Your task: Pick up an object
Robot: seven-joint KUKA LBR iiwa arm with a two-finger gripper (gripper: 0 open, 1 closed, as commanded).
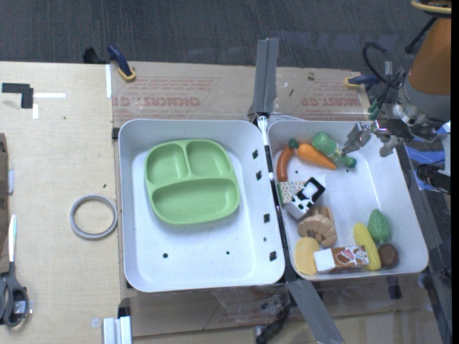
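The gripper (367, 136) hung over the right bin's (406, 192) far right corner, fingers apart, clamping nothing, a fingertip just beside the green toy (326, 145). The carrot (315, 155) lay left; bare floor nearer.

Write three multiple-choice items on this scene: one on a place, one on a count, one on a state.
1. Where does the green plate lie?
A. in the left bin
B. in the right bin
C. on the bench beside the tape ring

2. How many sections does the plate have?
A. two
B. three
C. four

3. How does the carrot lie?
A. standing on its tip
B. flat on the right bin's floor
C. raised between the fingers

Answers:
1. A, it sits alone on the left bin's floor.
2. B, two small sections above one long one.
3. B, it lies on the white floor, left of the gripper.
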